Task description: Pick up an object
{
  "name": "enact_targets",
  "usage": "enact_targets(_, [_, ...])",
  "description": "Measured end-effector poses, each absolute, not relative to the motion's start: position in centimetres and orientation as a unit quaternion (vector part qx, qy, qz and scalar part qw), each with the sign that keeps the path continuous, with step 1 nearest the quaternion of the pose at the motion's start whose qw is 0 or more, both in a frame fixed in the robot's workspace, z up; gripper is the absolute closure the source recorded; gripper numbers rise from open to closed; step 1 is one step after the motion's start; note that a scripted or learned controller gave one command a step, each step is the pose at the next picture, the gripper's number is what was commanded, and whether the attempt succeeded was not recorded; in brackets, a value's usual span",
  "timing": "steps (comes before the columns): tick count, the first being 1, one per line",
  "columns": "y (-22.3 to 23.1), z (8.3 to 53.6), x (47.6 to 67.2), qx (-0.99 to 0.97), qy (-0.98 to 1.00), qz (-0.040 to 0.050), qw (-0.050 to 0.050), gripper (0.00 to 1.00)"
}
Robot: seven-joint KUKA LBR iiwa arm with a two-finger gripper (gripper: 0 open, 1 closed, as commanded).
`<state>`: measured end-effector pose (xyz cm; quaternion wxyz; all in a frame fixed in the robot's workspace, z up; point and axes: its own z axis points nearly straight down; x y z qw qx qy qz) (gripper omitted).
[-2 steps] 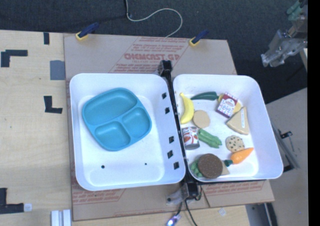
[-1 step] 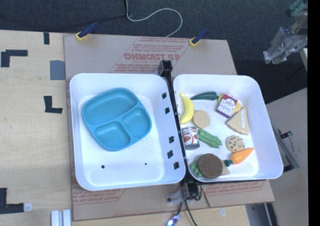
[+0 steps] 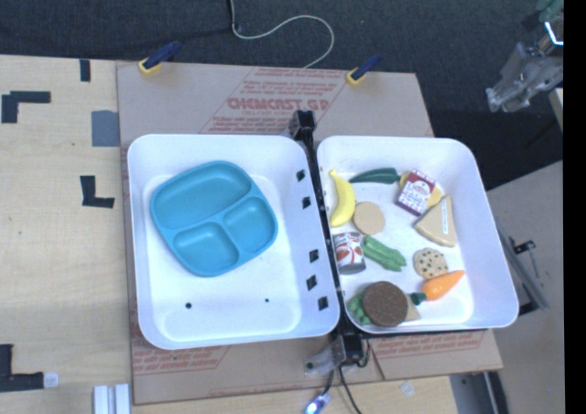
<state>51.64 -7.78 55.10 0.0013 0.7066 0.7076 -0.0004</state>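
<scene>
Open air above crowded right bin (image 3: 476, 174)

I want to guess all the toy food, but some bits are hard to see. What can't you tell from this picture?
- Gripper: at the right edge of the camera view, blurred, so its fingers cannot be read.
- Small can: its label is too small to read.
- Red packet: its print is too small to read.
- Green piece by the brown burger patty: mostly hidden under the patty, so its kind is unclear.
</scene>
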Motion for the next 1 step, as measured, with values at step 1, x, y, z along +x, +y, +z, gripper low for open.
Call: enact_targets(1, [-7.76,56.1,51.68,0.706,0.708,-0.0008,0.001,1.0])
